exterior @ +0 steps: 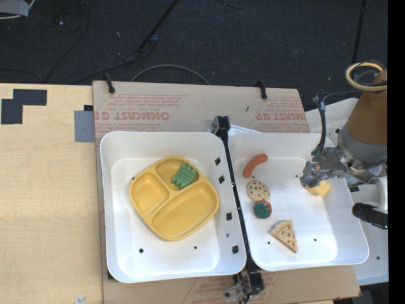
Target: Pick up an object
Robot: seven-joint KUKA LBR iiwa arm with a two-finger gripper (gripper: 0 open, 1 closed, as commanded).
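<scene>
I have the arm (367, 122) reaching in from the right of the frame, and I judge this to be the approach-and-grasp step: the hand (313, 177) sits low over the right bin (345, 249), right at a small yellow block (321, 189) near that bin's right side. The block shows just below and beside the hand, touching or nearly so, but I cannot tell whether the hand is clenched on it or released, so I count nothing as picked up yet. The next move, as I see it, calls for a confirmed closure on the block and then a straight lift clear of the bin wall.

The table (44, 201) is pale wood at the left of the frame, with a cardboard sheet (190, 109) under both bins and dark carpet with cables across the top. The left bin (120, 246) carries a yellow divided plate (180, 214) with a green toy (185, 176) in its upper compartment. In the right bin lie a pizza slice (285, 235), a sausage (255, 164), a cookie (257, 190) and, touching it from below, a small red-and-green piece (262, 209).
</scene>
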